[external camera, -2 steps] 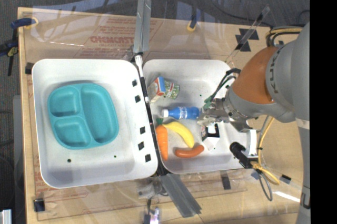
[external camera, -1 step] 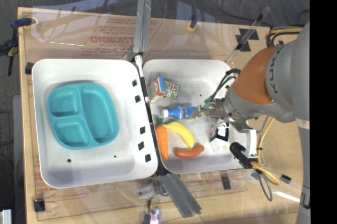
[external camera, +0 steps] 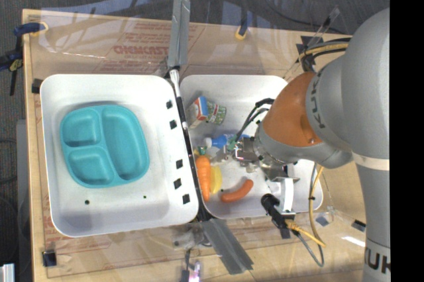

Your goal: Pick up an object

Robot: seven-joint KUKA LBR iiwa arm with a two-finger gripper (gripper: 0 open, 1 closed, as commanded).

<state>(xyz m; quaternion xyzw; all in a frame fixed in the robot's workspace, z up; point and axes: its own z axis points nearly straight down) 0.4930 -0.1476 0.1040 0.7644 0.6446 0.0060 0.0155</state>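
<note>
While the arm (external camera: 331,122) leans over the right bin (external camera: 265,83), its claw (external camera: 246,156) sits low among the toys, and whether it is spread or pressed together I cannot tell, since the wrist and cables hide it. Nothing can be seen pinched in it.

Several candidates lie in that bin. A sausage (external camera: 237,190) lies just below the claw, near the front wall, curved and on its side. A carrot (external camera: 204,179) lies lengthwise against the left wall, with a small yellow piece (external camera: 216,180) touching its right side. A carton (external camera: 207,110) lies tilted toward the back, well apart from the rest. A small blue and white thing (external camera: 217,142) sits just left of the claw; too small to name.

These look like hollow plastic play food: light, stiff, smooth and probably a little slippery, not fragile. The sausage is likely the easiest. It has bare floor around it, and a grip across its middle, fingers either side of the short width, should hold. Its round skin may roll out if squeezed near an end. The carrot is harder, being tight to the wall with the yellow piece alongside. The carton offers flat faces but is wider.

The left bin (external camera: 56,92) holds a teal tray (external camera: 104,144).
</note>
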